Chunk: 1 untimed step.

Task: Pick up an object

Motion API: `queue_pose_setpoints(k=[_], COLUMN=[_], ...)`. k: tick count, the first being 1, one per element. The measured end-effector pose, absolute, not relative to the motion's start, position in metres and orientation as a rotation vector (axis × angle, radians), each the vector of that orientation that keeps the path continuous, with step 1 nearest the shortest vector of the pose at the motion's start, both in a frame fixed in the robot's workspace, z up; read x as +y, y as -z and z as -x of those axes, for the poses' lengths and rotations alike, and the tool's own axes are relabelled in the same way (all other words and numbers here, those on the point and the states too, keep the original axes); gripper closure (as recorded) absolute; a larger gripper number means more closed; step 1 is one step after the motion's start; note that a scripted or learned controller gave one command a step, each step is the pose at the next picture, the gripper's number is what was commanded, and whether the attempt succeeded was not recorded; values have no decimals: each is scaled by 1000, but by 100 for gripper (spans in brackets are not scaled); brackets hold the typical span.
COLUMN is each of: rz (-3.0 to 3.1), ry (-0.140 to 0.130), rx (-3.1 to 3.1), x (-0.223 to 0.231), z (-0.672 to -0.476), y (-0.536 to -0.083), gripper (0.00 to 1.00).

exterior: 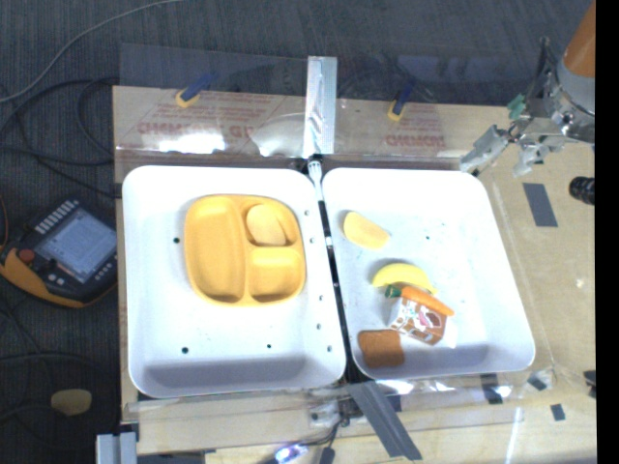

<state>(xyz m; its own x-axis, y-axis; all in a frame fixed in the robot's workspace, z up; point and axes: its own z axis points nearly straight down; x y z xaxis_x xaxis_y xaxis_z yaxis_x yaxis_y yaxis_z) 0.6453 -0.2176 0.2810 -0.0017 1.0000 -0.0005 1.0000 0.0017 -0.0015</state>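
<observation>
**Claw parked off the bins, nothing gripped**

From the overhead camera view you see the claw (517, 143) beyond the far right corner of the right bin (484, 259), over the bench (561, 288). It carries nothing, and whether its fingers are spread or pressed together you cannot tell at this angle.

Your candidates lie in the right bin: a pale yellow wedge (366, 229) towards the far left, a banana (400, 276) in the middle, a crumpled red-and-white packet (422, 319) touching its near side, and a brown block (381, 347) by the near wall. A yellow divided tray (244, 249) sits in the left bin (155, 288).

Watch the cluster: banana and packet touch, so a descent there may nudge both and close on neither. The block, tight to the wall, risks a finger striking the rim. The wedge stands apart, smooth and rounded; it may slip.
</observation>
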Motion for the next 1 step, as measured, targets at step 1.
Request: queue_pose_setpoints(k=[1], rz=[2264], ry=[-6], rx=[-2178], x=[-224], z=[-596], y=[-192], gripper=[0])
